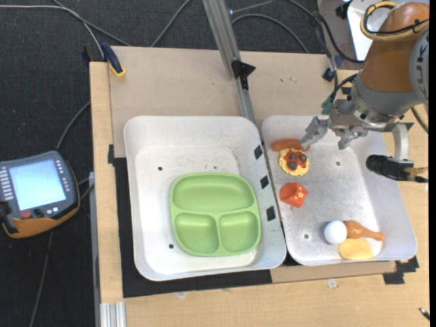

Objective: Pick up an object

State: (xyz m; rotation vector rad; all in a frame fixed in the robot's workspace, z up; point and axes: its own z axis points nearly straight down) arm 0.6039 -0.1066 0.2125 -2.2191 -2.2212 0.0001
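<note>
Yellow toy (359, 250) at bin's near edge — well apart from open-fingered end effector (331, 135).

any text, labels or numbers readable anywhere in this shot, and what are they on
None can be read.
Teach pendant beside the bench: its lit screen is washed out, and any button markings are too small to make out.
Arm: a dark mark at the frame edge is cut off and unreadable.
Green divided plate and the toy foods: no print visible.
</note>
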